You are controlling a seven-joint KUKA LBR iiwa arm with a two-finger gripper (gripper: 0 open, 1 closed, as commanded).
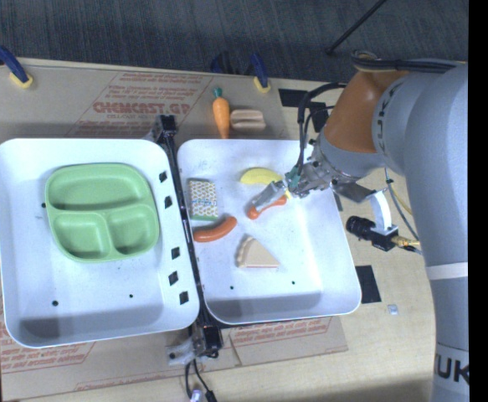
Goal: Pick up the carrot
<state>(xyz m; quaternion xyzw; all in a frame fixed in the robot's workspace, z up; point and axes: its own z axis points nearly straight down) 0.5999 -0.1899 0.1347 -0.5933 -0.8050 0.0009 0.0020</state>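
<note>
Carrot: a small orange toy with a green top, lying on the cardboard outside the right bin, beyond its far rim. It is well up and to the left of the claw, with the bin's wall between them.

Claw: low over the middle of the right bin, pointing left from the grey wrist. Whether its fingers are apart or together cannot be told; a small orange-red piece shows at its tip, but it is not clear that this is held.

Neighbours of the carrot: a toy sandwich bun lies just beside it on the claw's side, leaving little room on that flank.

Near the claw: a yellow banana-like piece just above it, a toy sausage below and left, a wedge of toy bread below, a checked cracker to the left.

Further off: a green divided plate in the left bin, well away.

Handling, as a guess: likely light, hard plastic, smooth and tapered, so it may slip or roll.

Where to take hold: across the thicker orange body, near the green end, fingers closing over its narrow width.

Risk: nudging the bun, or pinching the thin tip and squirting the carrot out.
</note>
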